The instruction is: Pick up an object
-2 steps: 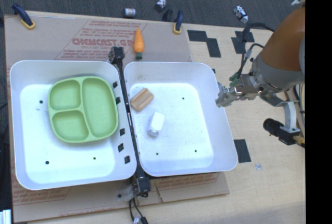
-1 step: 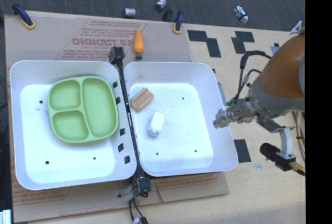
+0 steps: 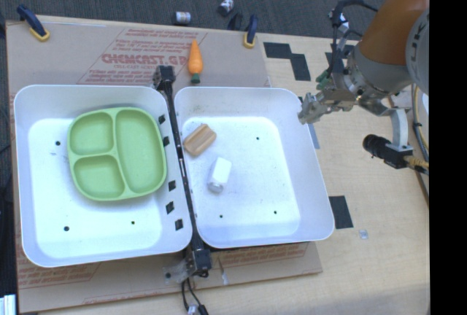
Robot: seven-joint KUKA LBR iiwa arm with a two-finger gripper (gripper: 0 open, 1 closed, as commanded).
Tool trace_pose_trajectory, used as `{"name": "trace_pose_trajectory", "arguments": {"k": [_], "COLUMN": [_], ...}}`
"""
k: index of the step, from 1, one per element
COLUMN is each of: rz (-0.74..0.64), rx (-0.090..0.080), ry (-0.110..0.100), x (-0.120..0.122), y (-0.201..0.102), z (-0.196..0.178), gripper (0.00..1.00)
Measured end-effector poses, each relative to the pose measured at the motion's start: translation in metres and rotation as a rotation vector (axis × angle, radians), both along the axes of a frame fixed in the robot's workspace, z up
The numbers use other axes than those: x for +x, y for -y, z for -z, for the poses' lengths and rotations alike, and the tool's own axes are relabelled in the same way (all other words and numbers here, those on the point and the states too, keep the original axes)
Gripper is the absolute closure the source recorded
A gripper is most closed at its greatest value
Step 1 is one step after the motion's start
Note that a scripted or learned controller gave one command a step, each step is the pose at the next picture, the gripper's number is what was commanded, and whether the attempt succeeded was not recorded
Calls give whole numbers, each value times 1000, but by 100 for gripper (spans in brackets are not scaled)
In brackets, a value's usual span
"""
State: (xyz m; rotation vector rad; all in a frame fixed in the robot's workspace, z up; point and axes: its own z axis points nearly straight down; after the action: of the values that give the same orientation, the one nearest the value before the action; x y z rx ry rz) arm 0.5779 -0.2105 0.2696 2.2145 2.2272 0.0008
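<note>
Approach stage. The hand (image 3: 312,108) hovers above the right bin's (image 3: 310,182) far rim; finger state cannot be told. Tan block (image 3: 198,139) and white bottle (image 3: 219,173) lie inside, near the divider; descend centred on one.

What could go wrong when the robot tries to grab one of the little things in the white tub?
The tan, bread-like block lies close to the right white bin's left wall, so a finger might bump that wall. The small white cylinder lies on its side and could roll away when touched. The gripper hangs over the bin's right rim, away from both things, so it might clip the rim going in.
</note>
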Motion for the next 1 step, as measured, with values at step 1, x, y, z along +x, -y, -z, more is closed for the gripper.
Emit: {"name": "trace_pose_trajectory", "arguments": {"k": [1], "rz": [0], "rx": [0], "ry": [-1], "x": [0], "y": [0], "z": [0], "gripper": [0]}}
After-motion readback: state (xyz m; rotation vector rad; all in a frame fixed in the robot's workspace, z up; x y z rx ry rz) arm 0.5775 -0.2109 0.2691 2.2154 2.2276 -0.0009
